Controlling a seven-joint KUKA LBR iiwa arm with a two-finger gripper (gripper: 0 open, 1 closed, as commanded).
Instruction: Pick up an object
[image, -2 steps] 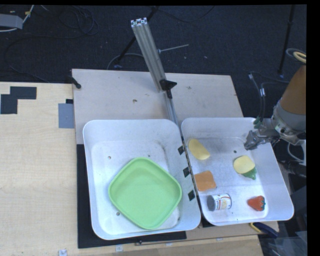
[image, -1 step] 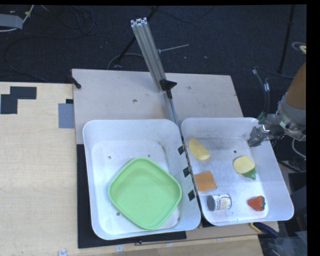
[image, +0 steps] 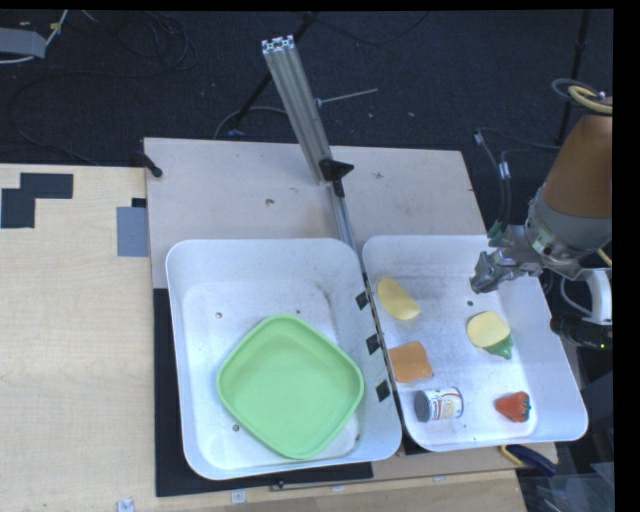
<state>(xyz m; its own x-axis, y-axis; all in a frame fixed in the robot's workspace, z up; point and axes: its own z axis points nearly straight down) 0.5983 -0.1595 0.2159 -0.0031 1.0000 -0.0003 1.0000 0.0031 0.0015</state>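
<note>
Two shallow white bins side by side on a pale tabletop (image: 240, 185), slanted metal post (image: 298, 100) rising behind the seam between them. Left bin (image: 190, 300), well to the left of the gripper, holding a light green square plate (image: 290, 385) with rounded corners, tilted diamond-wise, larger than anything else in either bin. Right bin (image: 440, 262) under the gripper (image: 487, 275), carrying five small things. Grey arm with orange band (image: 585, 170) reaching in from the right, gripper hanging over the bin's upper right part, nothing seen between its fingers; open or closed impossible to tell from this angle. Below and to the left of the gripper, an orange square block (image: 410, 361). Left of the gripper, near the bin's left wall, a yellow rounded piece (image: 398, 299). Just below the gripper, a yellow slice with a green edge (image: 489, 331). Lower down, a small can (image: 438, 404) lying on its side, label too blurred to read. Farthest below, near the bin's front right corner, a red strawberry-like piece (image: 513, 406).
</note>
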